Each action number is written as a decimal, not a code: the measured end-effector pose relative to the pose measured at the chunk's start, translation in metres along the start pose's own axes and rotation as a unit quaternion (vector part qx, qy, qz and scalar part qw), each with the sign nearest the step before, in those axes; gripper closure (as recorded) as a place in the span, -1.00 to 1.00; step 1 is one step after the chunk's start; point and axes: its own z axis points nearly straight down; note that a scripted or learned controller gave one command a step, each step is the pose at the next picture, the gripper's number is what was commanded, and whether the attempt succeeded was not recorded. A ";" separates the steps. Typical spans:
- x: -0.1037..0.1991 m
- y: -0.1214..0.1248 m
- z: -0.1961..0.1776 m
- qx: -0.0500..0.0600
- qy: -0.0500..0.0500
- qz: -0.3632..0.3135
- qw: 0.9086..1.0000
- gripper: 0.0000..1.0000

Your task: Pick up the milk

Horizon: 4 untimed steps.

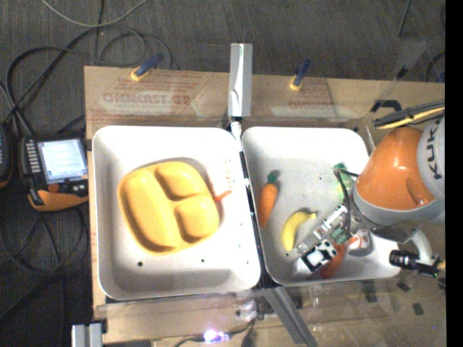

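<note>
A yellow plate [170, 204] lies in the left bin [108, 266]. In the right bin [304, 147], a carrot [267, 197] and banana [296, 226] lie left of the tool [318, 250], low at the near edge. The milk [362, 244], probably light and stiff, lies just right of it, mostly hidden; grip its flat sides. Whether the tool is spread, I cannot tell. Cables cross the floor [289, 13] beyond the desk [181, 96].

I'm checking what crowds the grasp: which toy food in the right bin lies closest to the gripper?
The red-orange piece at the gripper, touching it. The banana lies just left, and the carrot farther left.
</note>
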 end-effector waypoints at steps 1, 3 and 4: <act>-0.053 -0.042 -0.018 0.005 0.004 0.163 0.987 -1.00; -0.020 -0.017 0.000 0.003 0.001 0.142 0.990 -1.00; 0.002 -0.003 -0.076 0.006 0.003 0.162 0.987 -1.00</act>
